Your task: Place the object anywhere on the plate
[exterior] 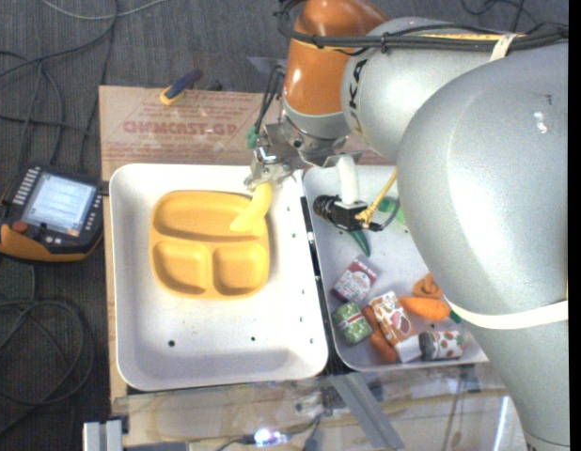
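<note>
I see the pincer (263, 178) gripping a yellow banana (252, 210), its lower end over the yellow plate's (211, 242) top compartment.

1. The cardboard sheet (178, 130) behind the left bin had red print across it, but it sat upside down to the camera and was too faint to spell out.
2. The handheld controller (51, 212) on the floor at the left had a lit screen, way too small to read.
3. The little packets (356, 278) in the right bin had printed wrappers, just colour blobs, no words you could make out.
</note>
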Controlling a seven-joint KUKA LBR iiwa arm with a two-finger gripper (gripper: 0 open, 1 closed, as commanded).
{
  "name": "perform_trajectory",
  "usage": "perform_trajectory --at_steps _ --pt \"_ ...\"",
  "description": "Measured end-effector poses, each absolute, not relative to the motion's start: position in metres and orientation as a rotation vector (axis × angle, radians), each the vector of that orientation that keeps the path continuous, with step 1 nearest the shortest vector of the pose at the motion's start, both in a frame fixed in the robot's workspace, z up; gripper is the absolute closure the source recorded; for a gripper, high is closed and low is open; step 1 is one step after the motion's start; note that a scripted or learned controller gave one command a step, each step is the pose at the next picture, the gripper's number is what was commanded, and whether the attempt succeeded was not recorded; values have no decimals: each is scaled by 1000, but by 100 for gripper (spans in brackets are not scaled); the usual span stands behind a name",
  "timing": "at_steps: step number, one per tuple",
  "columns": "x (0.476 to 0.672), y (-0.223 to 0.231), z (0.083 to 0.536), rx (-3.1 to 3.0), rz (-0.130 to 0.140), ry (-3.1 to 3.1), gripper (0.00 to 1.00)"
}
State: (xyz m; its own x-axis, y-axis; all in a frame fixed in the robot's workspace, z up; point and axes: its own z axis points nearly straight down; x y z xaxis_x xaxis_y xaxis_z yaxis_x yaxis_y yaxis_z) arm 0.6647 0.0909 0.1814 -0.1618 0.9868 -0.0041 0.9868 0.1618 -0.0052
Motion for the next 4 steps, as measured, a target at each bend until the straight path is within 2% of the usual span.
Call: perform_trajectory --at_steps 1,2,3,4 --pt "668 110 149 -2023 10 -2403 100" --pt "667 124 125 -1687 7 -2648 100" --pt "659 205 96 -1339 -2 -2850 100" --pt "661 209 98 -796 3 -3039 100"
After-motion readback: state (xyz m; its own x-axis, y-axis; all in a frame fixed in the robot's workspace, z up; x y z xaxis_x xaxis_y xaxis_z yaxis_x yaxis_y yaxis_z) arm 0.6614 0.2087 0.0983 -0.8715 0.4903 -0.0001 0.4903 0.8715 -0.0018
